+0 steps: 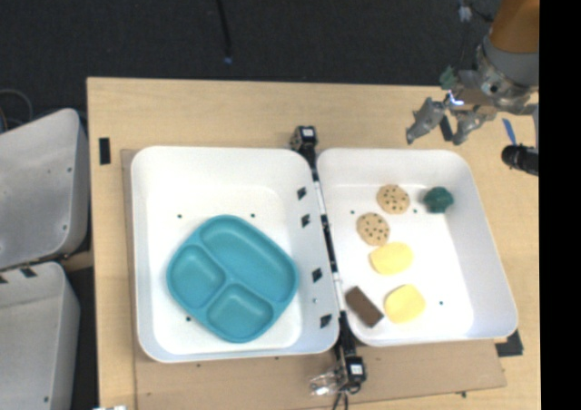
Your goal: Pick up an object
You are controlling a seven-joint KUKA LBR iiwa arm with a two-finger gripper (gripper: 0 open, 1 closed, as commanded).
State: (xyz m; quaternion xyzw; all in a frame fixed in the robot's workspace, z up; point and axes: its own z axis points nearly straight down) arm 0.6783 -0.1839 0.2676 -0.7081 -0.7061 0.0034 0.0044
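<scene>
Bench [109, 118] carries two white bins. Left bin [154, 181]: teal divided plate [232, 278], lower centre. Right bin [472, 245], centre-right of frame: two yellow pieces [391, 259], two cookies [393, 199], brown block [364, 307], green ball [439, 200]. Gripper [439, 125] at upper right, above the bin's far rim, fingers spread, nothing between them.
</scene>
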